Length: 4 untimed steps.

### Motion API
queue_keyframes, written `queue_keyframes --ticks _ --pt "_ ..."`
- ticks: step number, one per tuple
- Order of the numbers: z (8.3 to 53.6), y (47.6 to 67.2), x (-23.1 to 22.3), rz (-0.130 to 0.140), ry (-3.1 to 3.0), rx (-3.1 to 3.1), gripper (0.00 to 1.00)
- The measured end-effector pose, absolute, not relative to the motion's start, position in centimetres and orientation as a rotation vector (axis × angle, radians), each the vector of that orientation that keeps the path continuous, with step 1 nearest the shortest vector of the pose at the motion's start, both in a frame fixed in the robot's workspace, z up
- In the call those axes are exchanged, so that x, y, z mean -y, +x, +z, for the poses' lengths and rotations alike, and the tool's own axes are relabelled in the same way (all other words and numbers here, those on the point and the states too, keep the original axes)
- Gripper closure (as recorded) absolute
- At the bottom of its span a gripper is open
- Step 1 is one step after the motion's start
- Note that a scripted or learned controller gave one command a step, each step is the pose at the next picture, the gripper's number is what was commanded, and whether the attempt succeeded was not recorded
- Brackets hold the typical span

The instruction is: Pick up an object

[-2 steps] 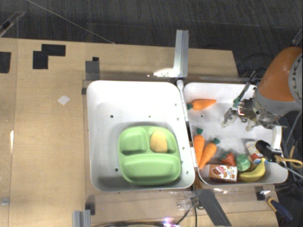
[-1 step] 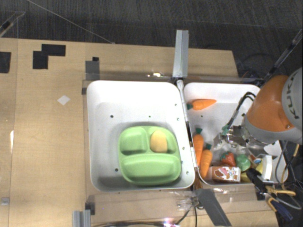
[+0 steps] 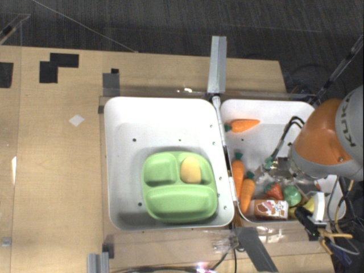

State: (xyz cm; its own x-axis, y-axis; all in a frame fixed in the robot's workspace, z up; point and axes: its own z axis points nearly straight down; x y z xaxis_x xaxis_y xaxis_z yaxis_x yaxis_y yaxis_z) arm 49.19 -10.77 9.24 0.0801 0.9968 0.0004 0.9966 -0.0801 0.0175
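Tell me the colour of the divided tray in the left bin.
Light green tray, seen in the camera view.

Bright even light from overhead, white bins (image 3: 165,115) slightly washed out, soft shadow under the green tray (image 3: 179,201), small glare spot on the bins' top rim, right bin's clutter perhaps slightly blurred, dark floor dim.

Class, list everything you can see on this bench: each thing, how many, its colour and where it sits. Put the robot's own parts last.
White bins: 2, white, side by side on the bench.
Divided plate: 1, green, left bin.
Round fruit: 1, yellow, plate's upper right compartment.
Carrots: 3, orange; one at the right bin's top, two along its left wall.
Carton: 1, red-brown, right bin's front edge.
Small toys: several, red, green and yellow, too cluttered to count, right bin.
Arm: 1, grey with an orange band, over the right bin.
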Motion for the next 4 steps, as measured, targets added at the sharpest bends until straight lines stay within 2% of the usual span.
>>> queue_keyframes --ticks 1,2,3,4 --pt "13.3 54.6 9.1 0.006 2.107 -2.326 0.0" --pt "9.1 59.3 8.7 0.016 2.219 -2.207 0.0" --pt "9.3 50.8 9.2 0.021 2.083 -2.33 0.0" --pt "10.5 51.1 8.9 0.033 2.081 -2.332 1.0"
